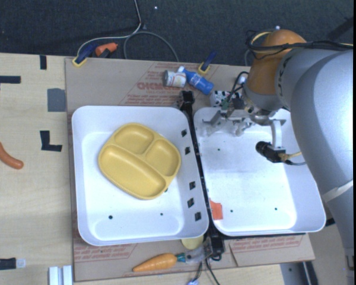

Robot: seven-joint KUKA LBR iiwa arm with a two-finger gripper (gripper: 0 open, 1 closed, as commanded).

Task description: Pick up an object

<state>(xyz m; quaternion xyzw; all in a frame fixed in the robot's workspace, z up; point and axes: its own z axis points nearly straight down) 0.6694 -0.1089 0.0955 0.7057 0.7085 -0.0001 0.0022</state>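
A yellow divided plate (139, 159) lies in the left bin (86, 218). A small orange scrap (216, 209) sits at the near left corner of the right bin (296, 215). My gripper (226, 123) hangs low over the far edge of the right bin, close to the divider between the bins. Its fingers (210, 121) stand apart, open, with nothing between them. The grey arm with its orange band (272, 64) comes in from the right and hides the bin's far right corner.
A blue and white bottle (188, 79) lies on the cardboard behind the bins. A toy carrot (156, 262) rests in front of them, and a sausage (7, 154) lies far left on the bench. A clamp (95, 51) grips the board's far edge.
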